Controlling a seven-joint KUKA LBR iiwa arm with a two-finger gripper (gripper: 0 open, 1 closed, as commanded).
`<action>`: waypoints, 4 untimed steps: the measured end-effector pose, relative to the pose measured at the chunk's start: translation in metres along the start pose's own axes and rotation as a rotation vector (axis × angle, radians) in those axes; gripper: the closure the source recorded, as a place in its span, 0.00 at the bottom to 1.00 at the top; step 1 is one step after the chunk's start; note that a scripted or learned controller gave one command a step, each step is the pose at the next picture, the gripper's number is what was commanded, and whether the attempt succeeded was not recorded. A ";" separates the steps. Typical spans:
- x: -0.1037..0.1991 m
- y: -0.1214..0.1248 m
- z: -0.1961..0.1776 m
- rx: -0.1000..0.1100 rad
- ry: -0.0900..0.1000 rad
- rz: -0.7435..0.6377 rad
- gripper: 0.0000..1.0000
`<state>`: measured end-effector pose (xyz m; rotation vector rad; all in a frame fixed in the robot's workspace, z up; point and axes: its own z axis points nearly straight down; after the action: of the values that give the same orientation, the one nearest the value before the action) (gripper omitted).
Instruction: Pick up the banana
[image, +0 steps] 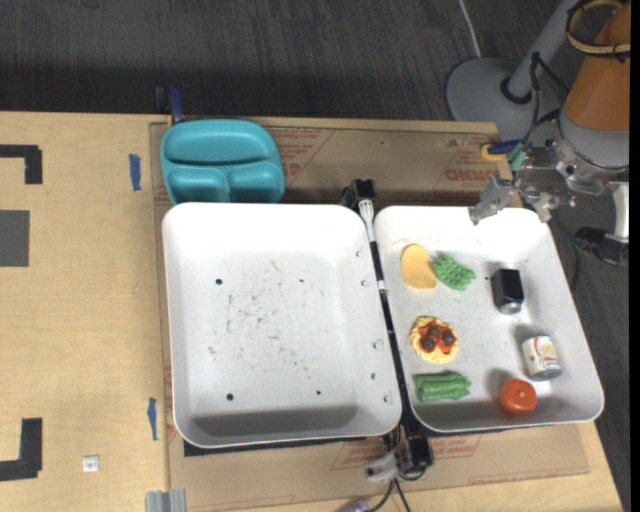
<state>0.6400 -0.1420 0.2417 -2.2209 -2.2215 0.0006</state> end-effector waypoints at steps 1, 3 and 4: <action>0.022 -0.030 0.156 -0.003 -0.001 0.144 0.00; 0.129 -0.161 0.057 0.000 0.001 -0.156 0.00; 0.212 -0.161 0.050 -0.002 0.000 -0.292 0.00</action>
<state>0.4794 0.0696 0.1921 -1.8756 -2.5219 -0.0018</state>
